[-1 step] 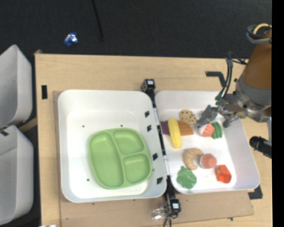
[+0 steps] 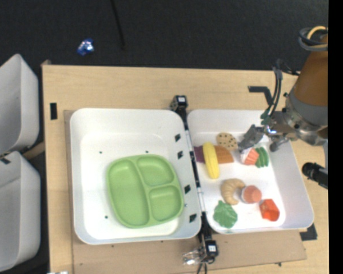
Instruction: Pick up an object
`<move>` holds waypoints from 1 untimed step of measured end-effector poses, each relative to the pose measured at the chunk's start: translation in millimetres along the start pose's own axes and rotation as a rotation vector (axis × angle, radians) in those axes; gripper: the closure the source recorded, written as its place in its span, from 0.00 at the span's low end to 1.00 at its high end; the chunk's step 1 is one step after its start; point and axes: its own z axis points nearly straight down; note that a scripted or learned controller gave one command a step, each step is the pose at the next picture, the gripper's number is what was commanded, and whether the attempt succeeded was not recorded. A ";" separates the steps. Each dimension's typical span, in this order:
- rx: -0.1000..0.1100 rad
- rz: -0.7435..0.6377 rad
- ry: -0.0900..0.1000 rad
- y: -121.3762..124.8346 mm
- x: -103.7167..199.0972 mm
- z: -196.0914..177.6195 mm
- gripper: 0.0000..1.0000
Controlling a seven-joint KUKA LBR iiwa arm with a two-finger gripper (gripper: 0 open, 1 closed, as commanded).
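Grey arm w/ orange band reaches in from the right; gripper [image 2: 255,142] sits low over the right bin [image 2: 297,201], upper part, fingers splayed apart, i.e. open. Nothing between them that I can make out.

Right bin holds the toy food: cookie [image 2: 224,139] just left of the gripper, carrot [image 2: 252,156] w/ green top right under the fingertips, maybe touching, can't tell. Banana [image 2: 210,160] and an orange block [image 2: 223,154] further left, purple bit [image 2: 198,153] by the divider. Lower down: croissant [image 2: 232,189], pink-red ball [image 2: 251,194], red pepper [image 2: 270,209], green leafy piece [image 2: 225,214].

Left bin [image 2: 86,153] has a green tray [image 2: 144,190] w/ 3 compartments, no food in it.

Progress, as a guess: approach looks about done, grasp not yet made. Nearest candidate is the carrot, poss. the cookie. Left to do: drop the last bit, close on the item, lift clear of the bin. All items lie on the bin floor, none raised.
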 end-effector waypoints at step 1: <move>0.005 0.002 0.001 0.8 3.8 64.6 0.00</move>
